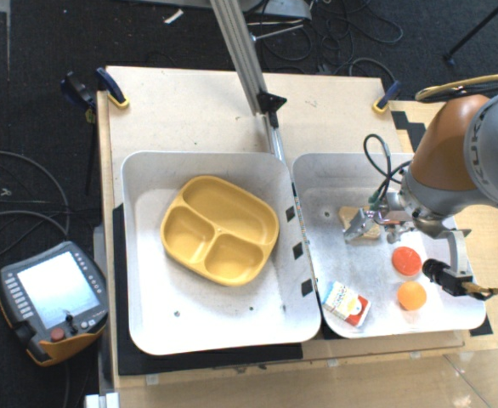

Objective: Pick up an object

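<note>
You see two white bins side by side on the desk (189, 100). In the left bin (138, 228) lies a yellow plate (219, 229) with three compartments, turned at a slant to the bin's edges; it carries no writing.

In the right bin (325, 185) you find four things. A small carton (347, 303) lies flat near the bin's front edge, white with red and blue print. The print is too small to read, so you cannot name any brand from it. Its long axis runs at a slant, from upper left to lower right in the view. An orange-red ball (406, 260) sits to the right of the bin's middle, and a lighter orange ball (412, 295) sits just in front of it; they are near each other, and being round, they have no long axis. A small tan object (357, 225) lies near the middle of the bin.

The arm (461, 155) reaches in from the right, and the end effector (359, 228) is down low in the right bin, right at the tan object. You cannot tell whether it is parted or closed, nor whether it grips the tan object, because the parts are too small and overlap there.

On the floor at the left lies a control pendant (52, 300) with a pale screen, on which nothing can be read.
</note>
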Available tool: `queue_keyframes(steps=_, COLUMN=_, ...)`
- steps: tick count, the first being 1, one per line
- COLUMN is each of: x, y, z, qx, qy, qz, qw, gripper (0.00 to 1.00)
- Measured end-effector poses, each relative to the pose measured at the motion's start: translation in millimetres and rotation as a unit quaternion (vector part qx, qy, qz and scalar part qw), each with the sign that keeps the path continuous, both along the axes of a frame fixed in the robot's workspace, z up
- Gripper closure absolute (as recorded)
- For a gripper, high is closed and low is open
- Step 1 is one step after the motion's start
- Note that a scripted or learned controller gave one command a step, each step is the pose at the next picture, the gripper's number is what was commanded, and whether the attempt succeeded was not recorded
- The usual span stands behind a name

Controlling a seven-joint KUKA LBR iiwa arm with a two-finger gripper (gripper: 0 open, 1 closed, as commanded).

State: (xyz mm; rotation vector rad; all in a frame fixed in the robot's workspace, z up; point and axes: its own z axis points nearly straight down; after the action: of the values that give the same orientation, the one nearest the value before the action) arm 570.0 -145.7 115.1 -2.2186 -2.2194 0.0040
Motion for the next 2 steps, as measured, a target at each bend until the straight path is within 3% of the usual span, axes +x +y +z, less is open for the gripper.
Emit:
queue_keyframes(steps=1, x=0.2, y=0.6, z=-20.3, qx=-0.0004, qy=-0.002, qz=0.0, qw=1.0, gripper=0.0)
queue_keyframes(steps=2, x=0.7, y=0.5, z=-9.4, qx=-0.0006, qy=-0.003, qz=0.0, qw=1.0, gripper=1.0)
